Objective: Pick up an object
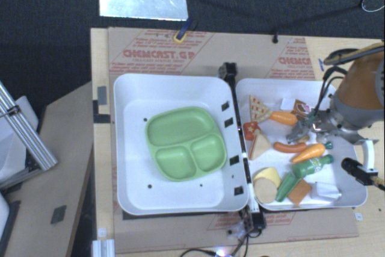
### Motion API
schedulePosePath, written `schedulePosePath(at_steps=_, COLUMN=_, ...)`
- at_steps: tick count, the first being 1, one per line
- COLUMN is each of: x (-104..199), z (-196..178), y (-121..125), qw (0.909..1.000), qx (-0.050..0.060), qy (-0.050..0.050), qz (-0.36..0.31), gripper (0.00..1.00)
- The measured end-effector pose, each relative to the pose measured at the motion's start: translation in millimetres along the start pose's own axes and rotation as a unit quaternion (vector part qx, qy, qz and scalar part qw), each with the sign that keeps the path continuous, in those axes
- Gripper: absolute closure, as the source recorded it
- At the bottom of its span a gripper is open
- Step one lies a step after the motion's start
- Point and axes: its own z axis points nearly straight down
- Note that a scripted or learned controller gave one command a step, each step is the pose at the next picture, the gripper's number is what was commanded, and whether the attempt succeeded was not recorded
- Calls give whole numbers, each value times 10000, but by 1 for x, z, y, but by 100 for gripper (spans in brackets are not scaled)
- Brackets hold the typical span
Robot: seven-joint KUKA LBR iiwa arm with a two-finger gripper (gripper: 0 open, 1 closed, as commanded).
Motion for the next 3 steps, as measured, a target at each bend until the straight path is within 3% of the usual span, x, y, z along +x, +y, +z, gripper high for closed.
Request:
schedulePosePath(at_steps=1, x=0, z=26, y=1, qw=10000, qx=-15, qy=-6, qz=1, gripper=0)
schedulePosePath(at_steps=2, x=0, z=14, y=2, qw=10000, qx=-32, qy=-13, qz=4, gripper=100)
schedulePosePath(at_steps=3, x=1, z=-32, y=-4, qw=10000, qx=-38, qy=-13, qz=2, gripper=100)
